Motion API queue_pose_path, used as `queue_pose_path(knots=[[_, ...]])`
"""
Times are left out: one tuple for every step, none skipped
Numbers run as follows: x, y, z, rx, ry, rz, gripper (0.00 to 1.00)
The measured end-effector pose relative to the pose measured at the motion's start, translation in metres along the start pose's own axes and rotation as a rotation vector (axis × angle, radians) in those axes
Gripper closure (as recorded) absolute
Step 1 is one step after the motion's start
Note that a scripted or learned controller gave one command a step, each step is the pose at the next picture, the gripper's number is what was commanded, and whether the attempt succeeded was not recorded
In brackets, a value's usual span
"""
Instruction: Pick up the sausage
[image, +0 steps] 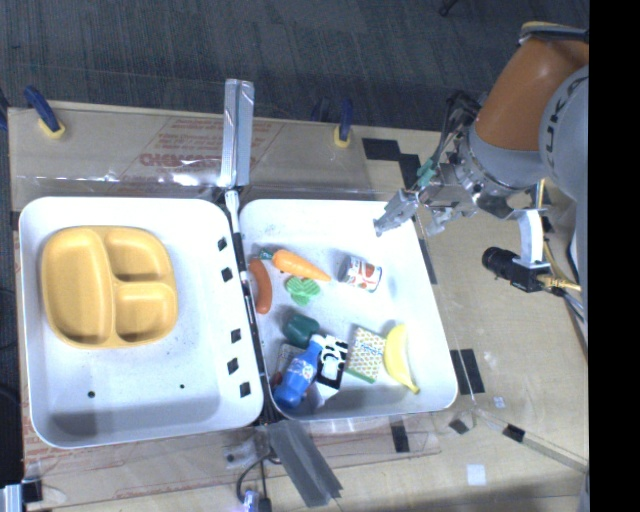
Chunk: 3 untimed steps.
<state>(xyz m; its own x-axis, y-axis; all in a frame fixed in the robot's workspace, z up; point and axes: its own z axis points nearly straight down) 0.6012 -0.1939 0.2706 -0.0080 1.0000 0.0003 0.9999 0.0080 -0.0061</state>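
The sausage (262, 284) lies in the right bin (420, 300), close against that bin's left wall, stretched lengthwise along it. Its upper end sits just beside the carrot (300, 265), which slants away from the sausage toward the middle of the bin. A small green thing (302, 290) rests just right of the sausage, under the carrot. Farther from the sausage, toward the bin's right side, sit a red and white can (364, 274) and a banana (401, 358). Below the sausage lie a dark green item (300, 327), a blue bottle (297, 378), a black and white carton (331, 362) and a patterned packet (366, 354), crowded together. The left bin (200, 390), across the wall from the sausage, carries a yellow divided tray (108, 285).

The hand (397, 214) hangs over the right bin's upper right rim, well apart from the sausage and grasping nothing; whether its fingers are spread or pressed together, I cannot tell.
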Motion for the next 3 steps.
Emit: queue_pose_path(knots=[[0.090,-0.014,0.119,0.000,0.000,-0.190,0.00],[0.195,-0.011,0.081,-0.001,-0.001,-0.053,0.00],[0.205,-0.036,0.082,0.001,-0.001,-0.048,0.00]])
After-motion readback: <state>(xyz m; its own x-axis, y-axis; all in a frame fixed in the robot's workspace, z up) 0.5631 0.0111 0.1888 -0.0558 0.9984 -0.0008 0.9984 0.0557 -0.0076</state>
